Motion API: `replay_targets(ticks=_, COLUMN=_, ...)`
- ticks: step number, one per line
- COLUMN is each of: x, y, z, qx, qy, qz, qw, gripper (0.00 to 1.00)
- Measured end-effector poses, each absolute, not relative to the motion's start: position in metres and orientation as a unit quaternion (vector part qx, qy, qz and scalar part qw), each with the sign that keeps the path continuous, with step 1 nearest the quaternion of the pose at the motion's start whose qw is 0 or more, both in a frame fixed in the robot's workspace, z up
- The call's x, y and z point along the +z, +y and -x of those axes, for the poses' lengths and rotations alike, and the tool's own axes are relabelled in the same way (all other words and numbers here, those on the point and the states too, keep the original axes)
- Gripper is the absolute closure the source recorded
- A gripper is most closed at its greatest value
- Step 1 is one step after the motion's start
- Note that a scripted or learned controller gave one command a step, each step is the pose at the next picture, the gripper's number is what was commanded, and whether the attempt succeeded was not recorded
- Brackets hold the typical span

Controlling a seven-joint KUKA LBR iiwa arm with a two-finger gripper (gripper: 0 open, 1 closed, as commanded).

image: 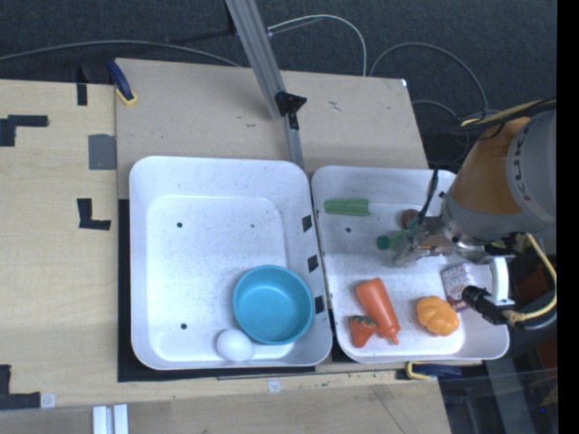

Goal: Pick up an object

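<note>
Smooth round white ball [234, 344] beside glossy blue bowl [272, 304].

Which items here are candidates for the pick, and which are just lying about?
Near the gripper, right bin:
small teal piece
green stick
orange carrot-shaped toy
orange lump

Lying about, left bin:
blue bowl
white ball

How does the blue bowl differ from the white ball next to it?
The blue bowl is much bigger than the white ball. The bowl is open and hollow; the ball is a closed round shape. The bowl is blue, the ball white. Both sit in the left bin, near its front edge.
</note>
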State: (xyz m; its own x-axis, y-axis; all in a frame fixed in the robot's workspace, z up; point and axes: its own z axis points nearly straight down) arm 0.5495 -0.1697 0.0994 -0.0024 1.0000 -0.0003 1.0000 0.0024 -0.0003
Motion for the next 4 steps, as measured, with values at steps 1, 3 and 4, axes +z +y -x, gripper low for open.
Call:
replay_targets(ticks=1, x=0.147, y=-0.162, z=-0.557, qx=-0.0004, qy=0.708, qz=-0.707, qw=-0.001, gripper=1.00)
replay_targets(ticks=3, x=0.213, y=-0.156, z=-0.563, qx=0.0000, qy=0.708, qz=-0.707, qw=0.000, gripper=1.00)
replay_targets(ticks=4, x=0.223, y=-0.109, z=-0.548, qx=0.0002, qy=0.709, qz=-0.705, qw=-0.001, gripper=1.00)
